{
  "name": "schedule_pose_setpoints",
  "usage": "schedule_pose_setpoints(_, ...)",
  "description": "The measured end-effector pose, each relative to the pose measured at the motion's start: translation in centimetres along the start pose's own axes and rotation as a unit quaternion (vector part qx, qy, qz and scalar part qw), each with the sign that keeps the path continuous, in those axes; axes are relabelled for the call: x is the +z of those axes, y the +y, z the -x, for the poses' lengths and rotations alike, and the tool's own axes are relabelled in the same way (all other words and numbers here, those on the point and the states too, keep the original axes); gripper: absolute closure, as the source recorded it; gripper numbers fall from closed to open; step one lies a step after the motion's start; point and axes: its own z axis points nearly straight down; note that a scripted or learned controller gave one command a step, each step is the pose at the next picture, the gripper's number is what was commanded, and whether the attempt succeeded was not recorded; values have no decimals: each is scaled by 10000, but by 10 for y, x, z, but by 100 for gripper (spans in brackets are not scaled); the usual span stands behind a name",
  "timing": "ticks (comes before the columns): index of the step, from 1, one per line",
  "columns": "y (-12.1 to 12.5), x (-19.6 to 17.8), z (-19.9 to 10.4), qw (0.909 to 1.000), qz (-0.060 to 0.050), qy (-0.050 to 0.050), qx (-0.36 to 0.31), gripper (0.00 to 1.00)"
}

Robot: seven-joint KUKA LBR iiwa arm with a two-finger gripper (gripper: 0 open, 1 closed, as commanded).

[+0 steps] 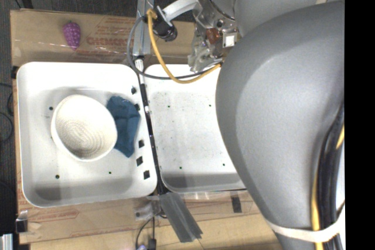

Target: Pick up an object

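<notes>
The claw [205, 55] hangs over the far rim of the right bin [187, 143], its tip pointing down; I cannot tell how it is set. Nothing shows in its grip, so the pick looks not yet begun. The things to take lie well to its left and nearer the camera, in the left bin [35, 184]: a white bowl [85, 127] with a blue cloth [124, 125] touching its right side. Next it probably needs to cross the divider and descend over one of them
</notes>
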Motion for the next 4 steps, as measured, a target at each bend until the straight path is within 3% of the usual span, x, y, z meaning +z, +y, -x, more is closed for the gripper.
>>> schedule_pose_setpoints(1,34,-92,30,9987,-13,12,-505,100)
schedule_pose_setpoints(2,23,102,21,10000,-17,-11,-25,100)
schedule_pose_setpoints(3,23,102,21,10000,-17,-10,-25,0)
schedule_pose_setpoints(4,76,130,33,10000,-29,-16,-93,0)
